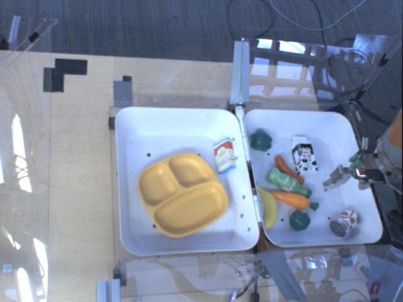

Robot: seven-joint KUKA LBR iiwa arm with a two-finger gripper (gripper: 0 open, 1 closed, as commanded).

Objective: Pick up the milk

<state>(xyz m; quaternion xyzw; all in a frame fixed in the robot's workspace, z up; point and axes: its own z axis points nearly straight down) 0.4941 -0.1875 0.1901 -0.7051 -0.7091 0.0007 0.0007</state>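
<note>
Milk: a small white carton (305, 156) with black cow patches, lying in the right bin's (327, 119) upper middle, apart from the gripper.
Gripper (337, 177): reaches in from the right edge, over the right bin's right side — its grey fingers (333, 180) point left, with nothing between them; how wide they stand cannot be told.
Arm (391, 148): a bit of grey body with orange at the right edge.
Left bin (132, 168): holds a yellow divided plate (182, 194) at its centre and a small red, white and blue carton (224, 156) by its right wall.
Right bin, other things: a dark green piece (260, 139) at upper left; a green bottle (286, 181) below the milk; two carrots — one (284, 167) just above the bottle, one (293, 199) just below it; a banana (269, 207) by the left wall; a green lump (300, 220) near the bottom; a small can (344, 223) at lower right.
Bench (63, 200): pale wood under both bins, with black marks (62, 72) at upper left.
</note>
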